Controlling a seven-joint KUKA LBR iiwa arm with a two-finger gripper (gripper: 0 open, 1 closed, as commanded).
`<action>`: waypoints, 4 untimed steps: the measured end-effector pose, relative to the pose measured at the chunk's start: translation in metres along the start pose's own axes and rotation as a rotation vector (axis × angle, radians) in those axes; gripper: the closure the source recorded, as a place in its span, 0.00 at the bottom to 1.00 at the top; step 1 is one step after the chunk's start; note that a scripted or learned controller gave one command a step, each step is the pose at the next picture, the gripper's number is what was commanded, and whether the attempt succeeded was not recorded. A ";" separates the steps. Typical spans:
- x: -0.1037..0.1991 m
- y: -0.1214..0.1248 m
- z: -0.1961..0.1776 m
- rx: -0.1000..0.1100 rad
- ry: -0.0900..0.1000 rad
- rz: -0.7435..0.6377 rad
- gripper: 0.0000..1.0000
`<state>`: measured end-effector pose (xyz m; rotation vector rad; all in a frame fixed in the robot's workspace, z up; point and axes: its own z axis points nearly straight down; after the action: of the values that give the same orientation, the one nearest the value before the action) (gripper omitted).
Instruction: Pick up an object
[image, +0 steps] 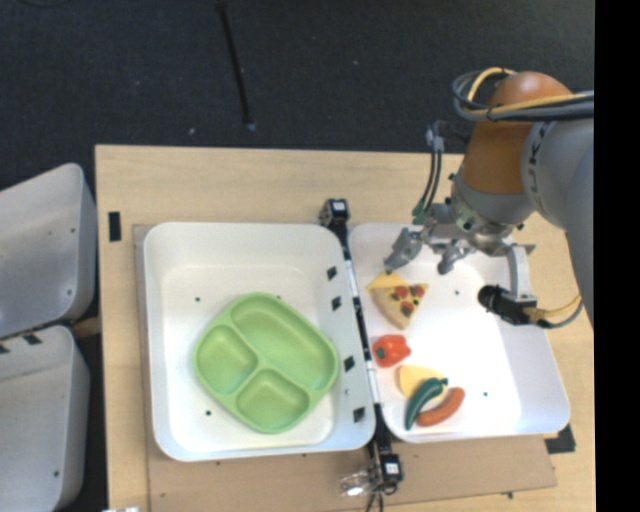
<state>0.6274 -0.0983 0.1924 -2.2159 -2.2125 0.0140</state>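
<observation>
Near edge of the bench: I see 2 shallow white bins side by side; the left white plastic bin (160, 300) holds 1 lime-green sectioned plastic tray (265, 362), the right white plastic bin (520, 380) holds the toy food.
Nearest candidates: a small cluster at the right bin's near side, made of a yellow toy wedge (412, 378), a green toy pepper (424, 395) and a brown toy sausage (444, 405), all touching or overlapping.
Next back: a red toy tomato-like piece (391, 349) by the divider, then a yellow toy pizza slice with red dots (399, 298) just beyond it.
End effector: the grey two-finger gripper (428, 252) hangs over the far part of the right bin with its 2 fingers spread apart and nothing between them.
Gripper to target: the pizza slice lies just beside and nearer than the fingertips, apart from them as far as I can judge.
Step in hand: I read this as the approach, grasp not yet made.
Next move: I would want the fingers brought over 1 piece, likely the pizza slice, lowered to straddle it, then closed.
Risk: the slice is flat, so the fingers may slip over it.
Surface: light wooden benchtop (120, 200) under both bins.
Room: dark floor (120, 70) beyond, pale grey chair-like shapes (40, 250) at the left.
</observation>
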 end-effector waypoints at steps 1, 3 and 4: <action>0.000 0.003 -0.008 -0.015 -0.001 -0.003 0.00; -0.001 0.004 0.089 -0.019 -0.006 0.002 0.00; -0.002 0.007 0.073 -0.032 -0.007 0.006 1.00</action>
<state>0.6335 -0.1007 0.1192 -2.2424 -2.2252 -0.0133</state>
